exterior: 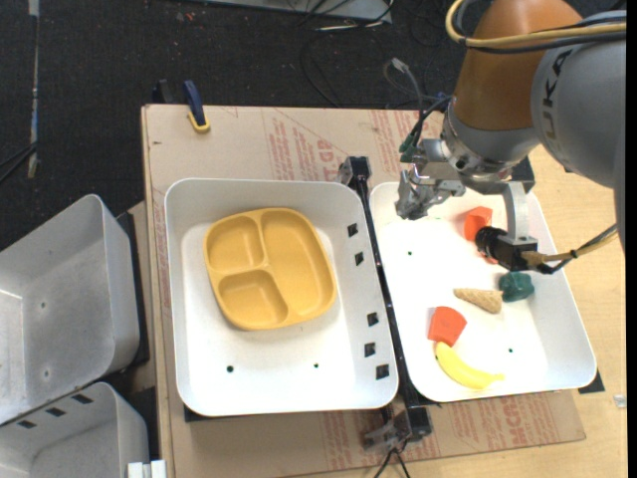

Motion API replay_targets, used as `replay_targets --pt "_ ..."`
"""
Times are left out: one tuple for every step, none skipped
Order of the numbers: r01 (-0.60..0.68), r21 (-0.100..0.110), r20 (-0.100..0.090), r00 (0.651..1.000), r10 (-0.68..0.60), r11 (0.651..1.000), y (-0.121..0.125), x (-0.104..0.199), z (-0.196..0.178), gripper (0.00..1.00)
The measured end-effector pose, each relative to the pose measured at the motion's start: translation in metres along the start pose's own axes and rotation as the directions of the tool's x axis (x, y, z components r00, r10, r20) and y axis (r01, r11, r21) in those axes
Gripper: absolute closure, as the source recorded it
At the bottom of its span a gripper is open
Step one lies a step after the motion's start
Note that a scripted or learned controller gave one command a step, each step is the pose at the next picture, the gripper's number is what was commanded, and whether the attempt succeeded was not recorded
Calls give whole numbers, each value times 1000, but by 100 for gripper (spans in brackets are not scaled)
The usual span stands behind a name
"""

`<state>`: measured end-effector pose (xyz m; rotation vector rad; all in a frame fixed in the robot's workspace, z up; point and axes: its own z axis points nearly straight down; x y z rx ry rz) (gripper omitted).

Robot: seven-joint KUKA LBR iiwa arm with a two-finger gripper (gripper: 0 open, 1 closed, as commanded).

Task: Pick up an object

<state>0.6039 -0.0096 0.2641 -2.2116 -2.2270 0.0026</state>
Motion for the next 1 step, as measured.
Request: replay_targets --pt "2 -1 -1 1000 -2 1000 -5 58 0 100"
